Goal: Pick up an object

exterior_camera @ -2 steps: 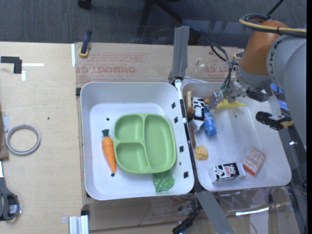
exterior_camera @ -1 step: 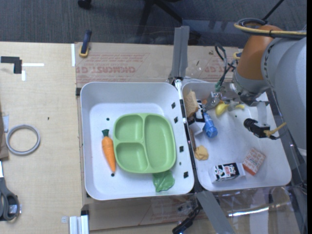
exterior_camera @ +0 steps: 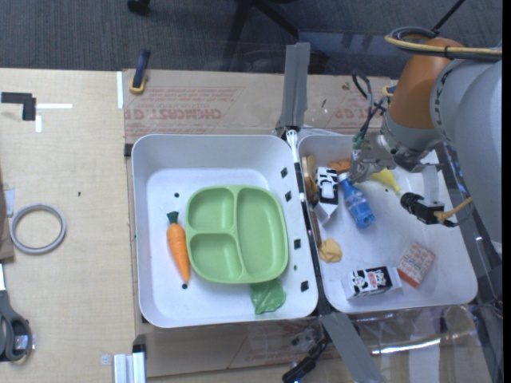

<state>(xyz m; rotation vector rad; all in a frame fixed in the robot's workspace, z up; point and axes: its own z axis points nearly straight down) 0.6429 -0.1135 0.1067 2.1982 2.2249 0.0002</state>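
My gripper (exterior_camera: pixel 361 168) hangs low over the back left part of the right bin (exterior_camera: pixel 455 290), with the grey arm and its orange band (exterior_camera: pixel 419 90) behind it. Just below the gripper lies a blue bottle (exterior_camera: pixel 359 207), tilted, its top end touching or very near the gripper. A yellow banana-like piece (exterior_camera: pixel 386 179) lies to the gripper's right. A black-and-white carton (exterior_camera: pixel 327 187) stands to its left. Nearer the front are a tan lump (exterior_camera: pixel 330 250), a cow-patterned carton (exterior_camera: pixel 373 282) and a small orange box (exterior_camera: pixel 415 263).
The left bin (exterior_camera: pixel 152 294) holds a green divided plate (exterior_camera: pixel 237 234), a carrot (exterior_camera: pixel 177 247) and a green leaf (exterior_camera: pixel 268 298). On the bench at the left lie a grey tape ring (exterior_camera: pixel 36 228) and scissors (exterior_camera: pixel 12 337). A black cable (exterior_camera: pixel 427 208) loops beside the arm.
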